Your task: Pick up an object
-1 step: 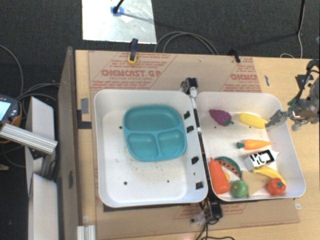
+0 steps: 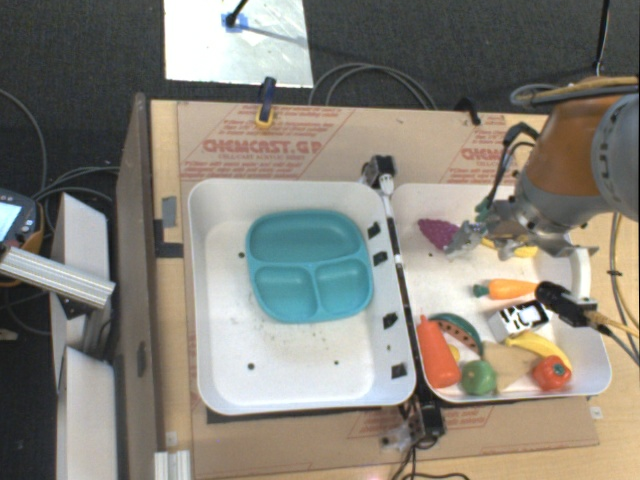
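The claw [image 2: 470, 236] hangs low in the right bin [image 2: 600, 368], near its far edge, beside the purple grapes [image 2: 436, 231], probably its target. Whether it is open or closed, I cannot tell.

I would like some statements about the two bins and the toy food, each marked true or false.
1. The teal divided plate lies in the left bin. True.
2. The purple grapes lie on the teal plate. False: they lie in the right bin.
3. The tool is above the right bin. True.
4. The carrot is in the left bin. False: it is in the right bin.
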Robot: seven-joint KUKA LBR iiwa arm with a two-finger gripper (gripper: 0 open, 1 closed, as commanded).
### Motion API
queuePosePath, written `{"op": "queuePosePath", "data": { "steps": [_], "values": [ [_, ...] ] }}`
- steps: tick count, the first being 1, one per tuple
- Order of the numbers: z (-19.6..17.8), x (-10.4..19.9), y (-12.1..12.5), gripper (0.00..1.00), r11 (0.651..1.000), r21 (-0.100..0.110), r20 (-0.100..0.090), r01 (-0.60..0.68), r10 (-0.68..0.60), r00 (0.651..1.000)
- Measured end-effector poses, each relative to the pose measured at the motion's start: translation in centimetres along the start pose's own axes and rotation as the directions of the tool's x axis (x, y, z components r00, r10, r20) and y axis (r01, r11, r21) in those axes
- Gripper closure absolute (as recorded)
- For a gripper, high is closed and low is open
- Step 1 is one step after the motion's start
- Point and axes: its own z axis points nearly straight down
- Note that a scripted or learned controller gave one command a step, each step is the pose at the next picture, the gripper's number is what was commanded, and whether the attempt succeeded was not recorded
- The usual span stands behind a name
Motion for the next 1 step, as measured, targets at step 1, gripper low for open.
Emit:
{"op": "queuePosePath", "data": {
  "steps": [1],
  "values": [
    [2.86,1.57,4.44,0.00,1.000,-0.006,0.004,-0.005,0.005,1.000]
  ]
}}
